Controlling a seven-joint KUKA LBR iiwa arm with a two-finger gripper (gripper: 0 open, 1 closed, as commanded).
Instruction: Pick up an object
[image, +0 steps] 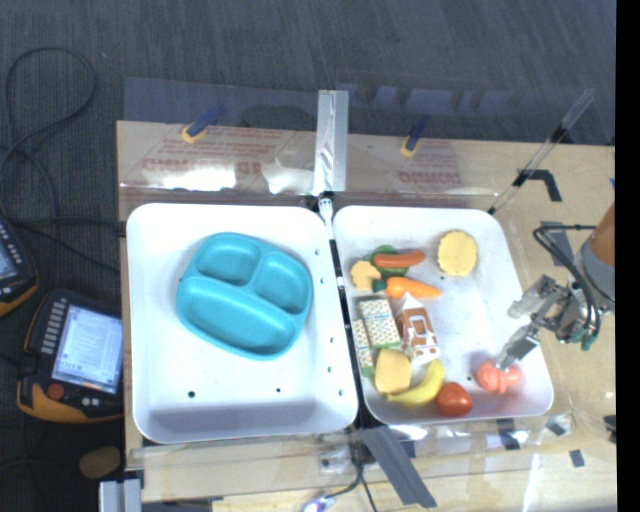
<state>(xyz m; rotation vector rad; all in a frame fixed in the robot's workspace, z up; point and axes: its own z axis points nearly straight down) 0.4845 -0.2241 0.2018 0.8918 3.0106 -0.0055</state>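
The right bin (500, 250) holds several toy foods: a round yellow biscuit (457, 252), an orange carrot (412, 288), a red and green pepper (396, 260), two small cartons (418, 333), a banana (422, 386), a red tomato (453, 399) and a pink-red fruit (497, 377). My gripper (519, 328) hangs over the bin's right side, open, with nothing between its fingers. Its lower fingertip is just above and right of the pink-red fruit.
The left bin (160, 390) carries a blue divided plate (245, 292). A metal divider (332, 140) stands at the back between the bins. A handheld pendant (75, 355) lies on the floor at left. The arm's wrist comes in from the right edge.
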